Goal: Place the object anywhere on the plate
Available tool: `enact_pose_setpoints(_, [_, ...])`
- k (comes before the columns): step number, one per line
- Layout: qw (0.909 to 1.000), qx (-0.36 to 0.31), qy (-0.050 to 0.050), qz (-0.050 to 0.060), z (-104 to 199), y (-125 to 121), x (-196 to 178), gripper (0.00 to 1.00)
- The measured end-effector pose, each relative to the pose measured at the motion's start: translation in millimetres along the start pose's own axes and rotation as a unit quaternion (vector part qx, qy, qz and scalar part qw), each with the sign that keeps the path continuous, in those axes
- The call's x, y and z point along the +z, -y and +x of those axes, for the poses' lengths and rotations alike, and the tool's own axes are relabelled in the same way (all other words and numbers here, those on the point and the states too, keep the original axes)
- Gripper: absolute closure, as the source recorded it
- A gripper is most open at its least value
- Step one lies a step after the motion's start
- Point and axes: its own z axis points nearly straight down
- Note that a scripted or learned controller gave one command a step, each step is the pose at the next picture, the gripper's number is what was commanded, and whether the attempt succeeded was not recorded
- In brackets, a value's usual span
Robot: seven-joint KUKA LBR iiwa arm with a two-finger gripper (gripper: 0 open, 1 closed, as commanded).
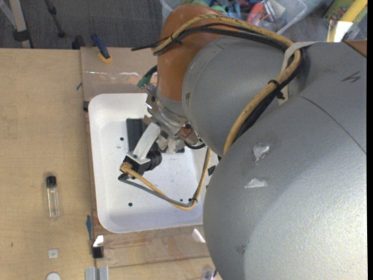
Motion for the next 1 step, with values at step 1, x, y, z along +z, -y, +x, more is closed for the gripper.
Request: enact_pose_setpoints(1, [0.9928,0.12,-0.002,-0.001,71.7,-74.2,106.3,1.0])
